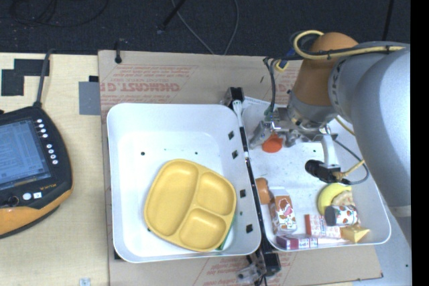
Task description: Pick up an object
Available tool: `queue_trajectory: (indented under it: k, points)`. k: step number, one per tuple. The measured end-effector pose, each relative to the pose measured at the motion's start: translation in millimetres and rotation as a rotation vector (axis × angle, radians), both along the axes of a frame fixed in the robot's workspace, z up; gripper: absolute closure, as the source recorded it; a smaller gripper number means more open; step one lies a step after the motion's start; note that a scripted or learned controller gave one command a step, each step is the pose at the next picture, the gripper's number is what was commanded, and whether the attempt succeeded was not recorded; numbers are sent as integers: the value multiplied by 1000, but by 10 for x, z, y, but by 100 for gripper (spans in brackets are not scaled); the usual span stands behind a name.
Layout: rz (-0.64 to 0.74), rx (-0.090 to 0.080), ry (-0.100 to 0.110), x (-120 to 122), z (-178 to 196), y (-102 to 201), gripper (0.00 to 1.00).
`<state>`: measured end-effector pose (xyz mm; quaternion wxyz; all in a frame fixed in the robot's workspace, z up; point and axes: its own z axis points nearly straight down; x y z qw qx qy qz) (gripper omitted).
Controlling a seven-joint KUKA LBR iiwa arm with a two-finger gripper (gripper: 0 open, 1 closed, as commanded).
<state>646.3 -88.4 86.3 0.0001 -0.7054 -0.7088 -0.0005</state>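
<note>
- Looming closest to the lens is the grey arm (382, 117), smooth and rounded, with its orange band sitting above the wrist.
- Its gripper (276, 132) is down at the far end of the right bin (295, 167), right over a small orange piece (271, 144). Whether it is spread or closed I cannot tell from this angle.
- Nothing looks lifted: the orange piece appears to rest on the bin floor, so I judge the pick not yet made. Grasping and raising are both left to do.
- The orange piece seems rounded, matte and toy-like, and it is probably the target, being the one thing directly under the tool.
- The rest of the right bin's load is crowded at the near end:
  - a curved yellow banana (330, 195) (plastic, by its sheen);
  - a boxy carton (284, 212) printed in red;
  - a yellow wedge (355, 234) with hard edges.
- The left bin (124, 144) holds a yellow divided plate (190, 205), glossy, with rounded corners and three shallow wells.
- Both bins are hard white plastic with low walls.
</note>
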Motion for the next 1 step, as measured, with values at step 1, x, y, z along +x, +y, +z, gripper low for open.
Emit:
queue_trajectory:
  k: [1]
  points:
    - [-2, 1, 8, -30, 83, -16, 100]
